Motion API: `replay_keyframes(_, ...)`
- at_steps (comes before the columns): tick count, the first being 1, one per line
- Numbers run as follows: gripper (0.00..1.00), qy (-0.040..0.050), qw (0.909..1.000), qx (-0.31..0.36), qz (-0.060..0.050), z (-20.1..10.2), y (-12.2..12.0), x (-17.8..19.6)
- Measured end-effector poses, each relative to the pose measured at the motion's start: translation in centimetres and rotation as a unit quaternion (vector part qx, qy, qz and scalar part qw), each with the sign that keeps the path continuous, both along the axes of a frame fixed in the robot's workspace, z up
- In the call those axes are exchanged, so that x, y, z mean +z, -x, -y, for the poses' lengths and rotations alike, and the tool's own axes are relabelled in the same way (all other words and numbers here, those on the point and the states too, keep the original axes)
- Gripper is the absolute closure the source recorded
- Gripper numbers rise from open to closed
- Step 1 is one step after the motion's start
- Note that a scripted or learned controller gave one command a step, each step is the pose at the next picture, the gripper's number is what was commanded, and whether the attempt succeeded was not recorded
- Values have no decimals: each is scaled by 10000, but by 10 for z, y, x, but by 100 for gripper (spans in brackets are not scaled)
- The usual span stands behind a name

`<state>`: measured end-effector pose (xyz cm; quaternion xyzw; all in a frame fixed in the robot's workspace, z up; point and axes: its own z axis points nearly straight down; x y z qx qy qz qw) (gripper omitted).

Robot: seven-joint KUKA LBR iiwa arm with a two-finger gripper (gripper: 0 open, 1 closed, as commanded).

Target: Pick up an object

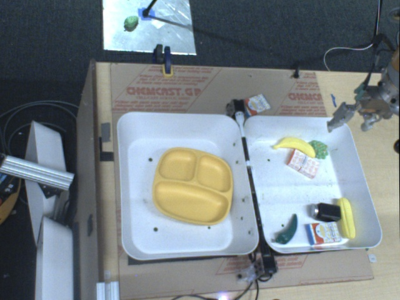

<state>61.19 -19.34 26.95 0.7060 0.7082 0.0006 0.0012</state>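
Gripper [351, 119] over right bin's [362, 167] far right corner, fingers spread, nothing between them. Banana [295, 145] near the far edge (touching green item [319, 148]). Yellow tray [192, 185] in left bin [134, 167].

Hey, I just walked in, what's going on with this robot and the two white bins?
The gripper hangs over the top right corner of the right bin, holding nothing. In that bin lie a banana, small cartons and a black block, all untouched. The left bin holds a yellow divided plate.
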Motion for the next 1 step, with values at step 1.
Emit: replay_keyframes(1, 0, -8, 10000, 8, -14, -39, -48, -87)
